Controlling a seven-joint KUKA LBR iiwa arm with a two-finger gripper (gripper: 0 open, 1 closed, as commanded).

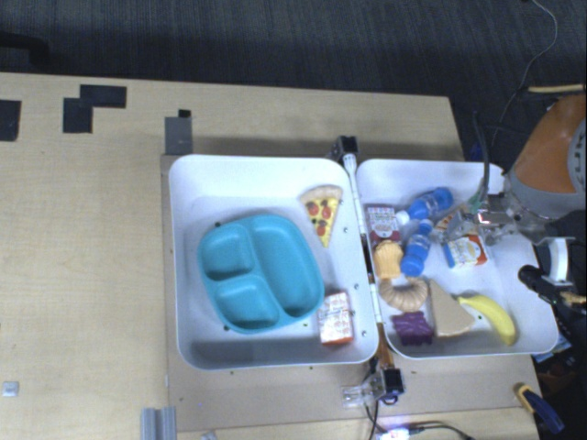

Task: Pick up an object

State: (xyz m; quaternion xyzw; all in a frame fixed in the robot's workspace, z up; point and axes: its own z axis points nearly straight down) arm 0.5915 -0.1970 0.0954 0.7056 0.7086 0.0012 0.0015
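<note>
Gripper [479,216] sits low at the right bin's [548,337] upper right, reaching in from the right under the grey wrist and orange band of the arm [550,159]. Fingers are lost in dark clutter and cabling; cannot tell their state, and nothing is seen held between them.

Just beside the gripper tip: a small white-and-orange packet [466,250], and to its left two blue bottles, one upper [429,203], one lower [415,253], lying tilted. Left of those, a red-and-white carton [382,219] against the bin's left wall, with a yellow-orange item [387,259] below it. Further down: a ring-shaped pastry [404,292], a purple block [412,327], a tan wedge [451,314], and a banana [490,315] near the lower right corner.

Left bin [188,246] holds a blue divided tray [261,271], a pizza slice [322,212] at upper right, and a small carton [336,318] at lower right, touching the tray's edge.
</note>
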